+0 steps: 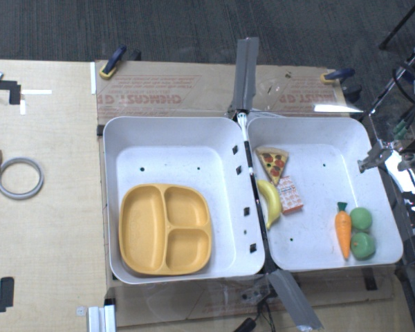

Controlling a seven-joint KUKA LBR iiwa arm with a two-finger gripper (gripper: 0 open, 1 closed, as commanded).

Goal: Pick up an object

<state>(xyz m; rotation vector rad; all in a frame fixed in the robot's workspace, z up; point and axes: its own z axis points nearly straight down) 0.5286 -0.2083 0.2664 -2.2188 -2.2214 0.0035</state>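
Targeting: I am choosing among the loose items in the right bin [317, 135]; no single one is named by the task.
Carrot [342, 231]: lying near the right wall, touching or just beside two green fruits [362, 232].
Banana [268, 201]: lying against the left wall, just beside a small carton [289, 194].
Pizza slice [272, 162]: lying flat above the banana, near the back corner.
Gripper [386, 159]: sitting at the right bin's right rim, well apart from banana and pizza slice; I am not able to tell whether it is spread or closed.
Left bin [108, 185]: holding a yellow divided plate [167, 228].
Risk 1: I am expecting the round fruits to roll off a pinch.
Risk 2: I am worrying about wall collisions, since banana and carrot are hugging the sides.
Risk 3: I am doubting the flat pizza slice is offering any edge to grab.
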